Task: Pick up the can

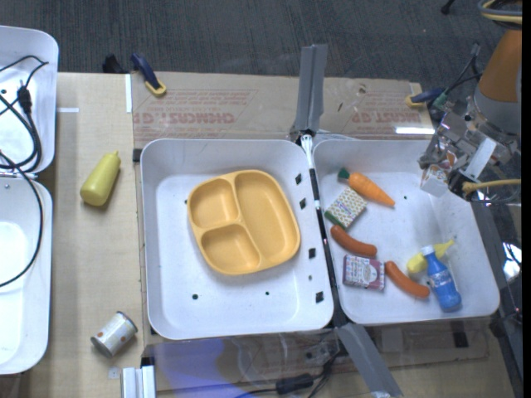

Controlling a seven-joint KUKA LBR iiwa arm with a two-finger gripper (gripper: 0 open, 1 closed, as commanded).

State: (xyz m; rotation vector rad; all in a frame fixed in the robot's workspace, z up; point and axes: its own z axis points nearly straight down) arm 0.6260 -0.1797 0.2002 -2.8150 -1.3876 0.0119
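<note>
The bench (91, 247) carries two shallow white bins side by side. The left bin (166, 305) holds a yellow divided plate (243, 220), tilted a little in the view, sitting near the bin's middle. The right bin (477, 247) holds the smaller items: a carrot (369, 187) near its far edge, a small green-and-white box (346, 208) just below it, a sausage (353, 241), a red-and-white packet (364, 272), a second sausage (406, 278) and a blue bottle (442, 282) with a yellow piece beside its cap.

The grey arm with its orange band (504, 69) reaches in from the right, and the gripper (438, 171) hangs over the right bin's far right corner — whether it is parted or closed cannot be told at this angle.

The can (114, 333) lies on its side outside both bins, on the bench near the left bin's near left corner — well apart from the gripper. A yellow mustard bottle (100, 179) lies on the bench left of the left bin.
</note>
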